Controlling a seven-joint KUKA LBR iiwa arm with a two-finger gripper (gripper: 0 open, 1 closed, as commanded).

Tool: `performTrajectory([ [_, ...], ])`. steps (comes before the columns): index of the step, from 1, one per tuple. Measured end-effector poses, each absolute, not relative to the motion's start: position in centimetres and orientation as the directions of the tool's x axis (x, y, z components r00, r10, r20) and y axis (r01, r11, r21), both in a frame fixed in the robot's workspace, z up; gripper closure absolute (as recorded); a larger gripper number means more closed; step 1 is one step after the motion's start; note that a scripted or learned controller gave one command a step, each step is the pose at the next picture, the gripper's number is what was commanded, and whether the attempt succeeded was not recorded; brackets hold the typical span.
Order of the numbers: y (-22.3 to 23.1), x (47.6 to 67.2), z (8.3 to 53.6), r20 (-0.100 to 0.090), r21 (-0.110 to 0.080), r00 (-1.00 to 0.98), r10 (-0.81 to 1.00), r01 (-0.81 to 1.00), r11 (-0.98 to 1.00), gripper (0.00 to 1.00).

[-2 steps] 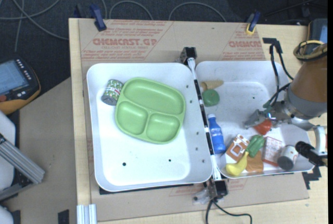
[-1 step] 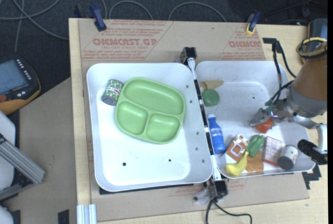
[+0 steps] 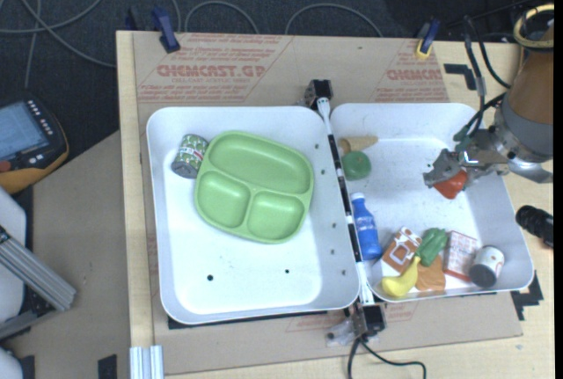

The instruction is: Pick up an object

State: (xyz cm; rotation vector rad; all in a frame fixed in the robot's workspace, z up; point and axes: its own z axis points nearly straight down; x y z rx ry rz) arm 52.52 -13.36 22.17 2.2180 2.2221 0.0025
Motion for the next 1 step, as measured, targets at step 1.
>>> performTrajectory([
  [1,-6.66,55.72,21.29,0.000,0.002,-0.001,1.000,1.000,0.001,1.00],
])
